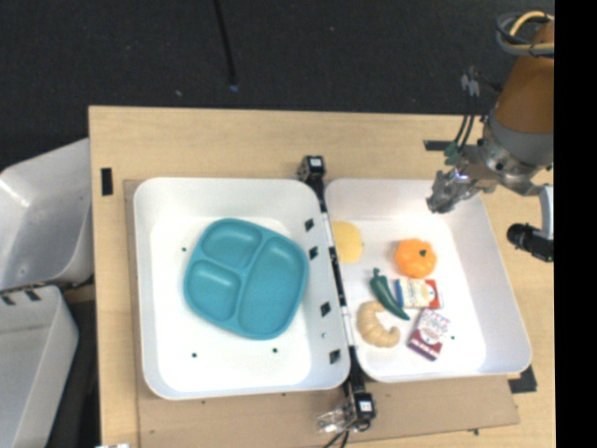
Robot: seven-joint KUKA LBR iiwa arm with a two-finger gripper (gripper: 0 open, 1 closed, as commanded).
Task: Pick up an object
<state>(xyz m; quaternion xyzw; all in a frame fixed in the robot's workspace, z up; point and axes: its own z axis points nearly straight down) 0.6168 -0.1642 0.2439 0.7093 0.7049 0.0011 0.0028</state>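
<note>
The gripper point(448, 197) hangs above the right bin's point(494, 278) far corner — whether its fingers are spread I cannot tell — and descending there would likely catch the rim, well apart from the orange fruit point(415, 258).

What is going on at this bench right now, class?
A grey robot arm reaches in from the right, and its hand hovers over the far corner of the right bin, holding nothing visible. That bin holds a toy orange, a croissant, a green pepper and small packets. The left bin holds a blue divided plate.
</note>
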